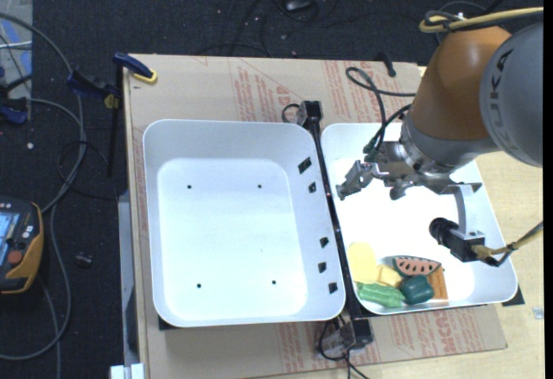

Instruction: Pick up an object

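My gripper [373, 186] hangs over the upper middle of the right bin [393, 226], open, with nothing between its fingers. Several toy items lie clustered in that bin's near corner, below the gripper: a yellow piece [363, 262], a green vegetable [380, 294], a watermelon slice [418, 265], a teal block [417, 289] and an orange piece [439, 283]. The gripper is well apart from all of them.
The left bin [173, 196] sits beside the right one, with a black divider [328, 196] between them. The arm's grey and orange body [471, 84] covers the right bin's far right corner. A black fitting with a cable [458, 239] hangs over the right side.
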Available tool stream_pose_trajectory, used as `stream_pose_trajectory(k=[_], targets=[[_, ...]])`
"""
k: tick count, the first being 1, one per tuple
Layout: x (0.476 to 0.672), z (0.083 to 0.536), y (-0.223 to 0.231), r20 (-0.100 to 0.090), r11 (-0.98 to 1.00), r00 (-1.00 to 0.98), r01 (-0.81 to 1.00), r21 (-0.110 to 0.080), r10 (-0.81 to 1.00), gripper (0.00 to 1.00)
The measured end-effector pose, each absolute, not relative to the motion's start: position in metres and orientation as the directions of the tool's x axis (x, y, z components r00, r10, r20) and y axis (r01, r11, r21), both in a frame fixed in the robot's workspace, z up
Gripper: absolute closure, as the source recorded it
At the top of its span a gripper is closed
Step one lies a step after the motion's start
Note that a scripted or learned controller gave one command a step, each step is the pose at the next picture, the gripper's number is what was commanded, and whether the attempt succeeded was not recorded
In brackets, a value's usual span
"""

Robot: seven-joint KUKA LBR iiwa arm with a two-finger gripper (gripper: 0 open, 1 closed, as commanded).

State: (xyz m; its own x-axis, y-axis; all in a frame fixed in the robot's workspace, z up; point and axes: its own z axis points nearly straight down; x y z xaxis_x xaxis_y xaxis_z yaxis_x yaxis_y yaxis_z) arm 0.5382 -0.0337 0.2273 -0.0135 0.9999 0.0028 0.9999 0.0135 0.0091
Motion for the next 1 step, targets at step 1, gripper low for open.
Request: stream_pose_trajectory(k=[1], targets=[[0.5176, 0.1867, 0.05, 0.002, 0.007, -0.007, 1.0, -0.004, 1.0, 0.0]])
